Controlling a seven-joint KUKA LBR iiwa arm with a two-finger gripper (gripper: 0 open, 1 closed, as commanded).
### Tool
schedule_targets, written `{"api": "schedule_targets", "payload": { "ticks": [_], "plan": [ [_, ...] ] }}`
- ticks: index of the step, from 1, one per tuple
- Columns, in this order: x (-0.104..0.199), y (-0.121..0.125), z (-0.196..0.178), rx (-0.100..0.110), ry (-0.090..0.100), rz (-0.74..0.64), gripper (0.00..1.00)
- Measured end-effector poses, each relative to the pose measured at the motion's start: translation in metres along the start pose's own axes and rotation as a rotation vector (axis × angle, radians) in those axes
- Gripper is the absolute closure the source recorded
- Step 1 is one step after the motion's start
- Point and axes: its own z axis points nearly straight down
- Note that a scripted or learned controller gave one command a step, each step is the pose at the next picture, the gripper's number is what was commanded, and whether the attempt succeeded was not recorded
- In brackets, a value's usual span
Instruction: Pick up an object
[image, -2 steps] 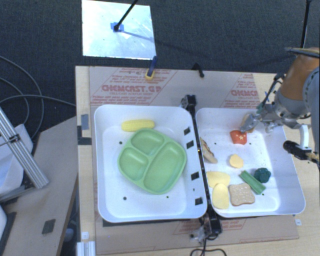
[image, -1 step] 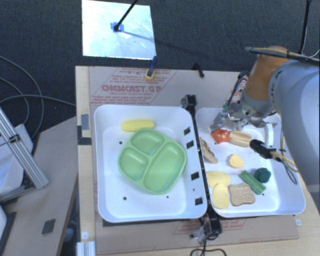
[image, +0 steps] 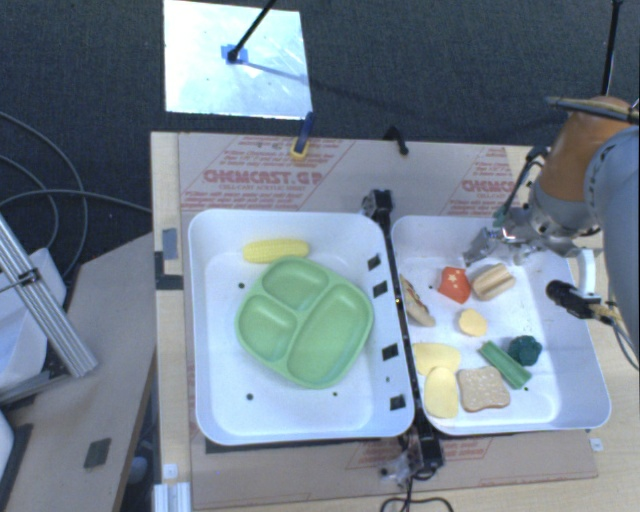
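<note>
My gripper (image: 497, 243) hangs over the back of the right bin (image: 575, 395), just behind a tan bread roll (image: 492, 281) and a red wedge (image: 454, 285). Nothing shows in its grasp. Also in that bin lie a brown pastry (image: 417, 302), a small yellow piece (image: 473, 323), two pale yellow slices (image: 438, 375), a slice of toast (image: 484, 388), a green stick (image: 503, 364) and a dark green broccoli (image: 524, 350).
The left bin (image: 215, 400) holds a green divided plate (image: 304, 320) and a yellow corn cob (image: 276, 250) near its back wall. A black clip strip (image: 385, 300) runs between the bins. The grey arm (image: 600, 170) enters from the right.
</note>
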Motion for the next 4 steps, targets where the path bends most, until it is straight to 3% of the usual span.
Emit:
{"api": "schedule_targets", "payload": {
  "ticks": [1,2,3,4],
  "plan": [
    [0.111,0.002,-0.034,0.001,0.005,-0.012,0.0],
    [0.107,0.001,0.002,0.004,0.003,-0.008,0.0],
    [0.107,0.002,-0.011,-0.001,0.003,-0.01,1.0],
    [0.081,0.001,0.001,0.002,0.002,-0.002,1.0]
  ]
}}
